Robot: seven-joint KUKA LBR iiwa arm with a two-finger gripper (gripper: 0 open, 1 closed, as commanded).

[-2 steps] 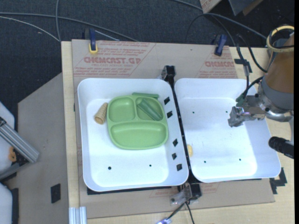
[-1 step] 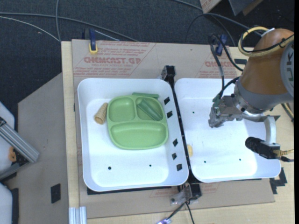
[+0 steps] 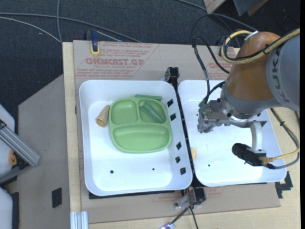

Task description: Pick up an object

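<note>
You had the arm (image 3: 259, 75) reaching in from the right of the frame, its orange band high over the right bin (image 3: 224, 173). The gripper (image 3: 206, 123) hung low over the left part of that bin, near the divider between the two bins; from this angle it could not be told whether it was open or closed, and nothing could be seen in it.

The things you could pick sat in the left bin (image 3: 95, 142). A green divided plate (image 3: 140, 128) lay in its upper middle, with a darker green piece (image 3: 153, 111) resting in the plate's upper right compartment. A small tan cone (image 3: 102, 116) lay just beside the plate's left edge. A tiny yellowish bit (image 3: 193, 152) sat at the right bin's left rim, below the gripper and apart from it.
</note>
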